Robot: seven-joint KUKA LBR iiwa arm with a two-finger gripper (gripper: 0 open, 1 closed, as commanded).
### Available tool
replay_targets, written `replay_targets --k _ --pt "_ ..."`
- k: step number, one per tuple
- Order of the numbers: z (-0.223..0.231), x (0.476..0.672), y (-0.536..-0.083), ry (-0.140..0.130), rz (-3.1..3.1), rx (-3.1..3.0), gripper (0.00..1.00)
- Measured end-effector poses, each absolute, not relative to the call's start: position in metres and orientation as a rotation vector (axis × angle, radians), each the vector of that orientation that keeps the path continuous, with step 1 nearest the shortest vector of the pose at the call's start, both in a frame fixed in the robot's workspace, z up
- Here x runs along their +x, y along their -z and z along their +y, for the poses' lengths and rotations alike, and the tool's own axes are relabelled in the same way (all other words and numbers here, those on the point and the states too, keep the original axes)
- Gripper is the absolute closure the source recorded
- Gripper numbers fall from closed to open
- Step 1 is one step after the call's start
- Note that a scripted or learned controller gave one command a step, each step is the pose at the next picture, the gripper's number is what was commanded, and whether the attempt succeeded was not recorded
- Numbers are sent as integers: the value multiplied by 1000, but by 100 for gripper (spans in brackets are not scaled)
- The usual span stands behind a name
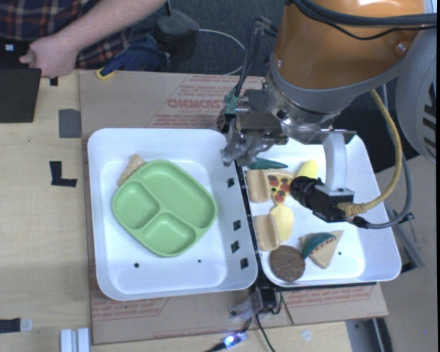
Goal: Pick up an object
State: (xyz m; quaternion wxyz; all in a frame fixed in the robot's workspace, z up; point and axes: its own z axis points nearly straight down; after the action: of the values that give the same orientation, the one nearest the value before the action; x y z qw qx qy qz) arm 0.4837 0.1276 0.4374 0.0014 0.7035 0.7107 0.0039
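Observation:
My gripper (240, 149) hangs low over the far left corner of the right bin (378, 259), close to the wall between the two bins. Just below it lie a teal piece (270, 164), a tan slice (257, 185) and a toy pizza slice (280, 189). Further toward the front of that bin are a yellow pear-like piece (281, 221), a bread slice (265, 232), a brown round cookie (287, 263) and a wedge with a teal top (322, 247). A yellow piece (307, 169) sits partly behind the arm's black fitting. I see nothing held.
The left bin (103, 152) holds a green divided plate (163, 207) with a tan piece (132, 167) tucked under its far left edge. A black fitting with a cable (319, 200) hangs over the right bin. A person's hand (51, 53) rests at the far left.

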Motion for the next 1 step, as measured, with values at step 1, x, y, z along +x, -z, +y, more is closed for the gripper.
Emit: replay_targets --k 1 --pt "68 482 -345 17 2219 2232 100"
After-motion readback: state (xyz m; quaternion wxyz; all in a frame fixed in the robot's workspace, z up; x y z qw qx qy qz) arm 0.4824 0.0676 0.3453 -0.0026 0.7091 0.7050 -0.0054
